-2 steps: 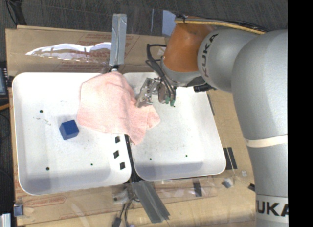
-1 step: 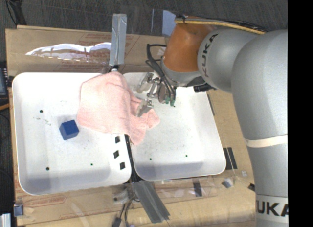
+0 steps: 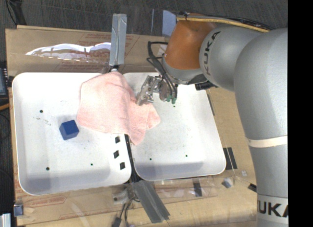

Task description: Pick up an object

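Cloth: a pink terry cloth is draped over the divider between both white bins.
Gripper: seen at the cloth's right edge; its opening cannot be told.
Cube: a small blue cube lies apart in the left bin.

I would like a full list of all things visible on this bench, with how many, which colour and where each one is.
pink cloth: one, pale pink, draped over the divider between both bins, mostly in the left bin
blue cube: one, blue, left bin, left of the cloth, apart from it
left bin: one, white, left half of bench
right bin: one, white, right half of bench
arm: one, grey with orange band, reaching in from right
gripper: one, metallic, at the cloth's right edge over the right bin
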### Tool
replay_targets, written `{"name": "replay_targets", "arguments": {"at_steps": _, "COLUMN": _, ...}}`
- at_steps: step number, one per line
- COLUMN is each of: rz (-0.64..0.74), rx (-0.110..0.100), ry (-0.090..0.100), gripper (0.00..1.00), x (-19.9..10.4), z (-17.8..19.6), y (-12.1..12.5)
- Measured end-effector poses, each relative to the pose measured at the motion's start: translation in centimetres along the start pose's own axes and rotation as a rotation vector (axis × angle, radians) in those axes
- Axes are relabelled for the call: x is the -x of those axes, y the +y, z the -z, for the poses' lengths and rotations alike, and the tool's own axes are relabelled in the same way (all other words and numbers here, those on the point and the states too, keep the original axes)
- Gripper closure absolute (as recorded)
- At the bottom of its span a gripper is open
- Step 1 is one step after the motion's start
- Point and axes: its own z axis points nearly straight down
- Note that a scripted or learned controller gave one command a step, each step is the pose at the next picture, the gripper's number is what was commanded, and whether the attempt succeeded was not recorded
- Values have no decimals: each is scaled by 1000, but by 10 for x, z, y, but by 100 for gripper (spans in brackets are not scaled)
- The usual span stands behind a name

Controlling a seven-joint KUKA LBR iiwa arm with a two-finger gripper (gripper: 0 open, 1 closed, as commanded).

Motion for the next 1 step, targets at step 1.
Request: {"name": "replay_targets", "arguments": {"at_steps": 1, "rz": 0, "rx": 0, "ry": 0, "gripper": 0, "x": 0, "z": 0, "y": 0}}
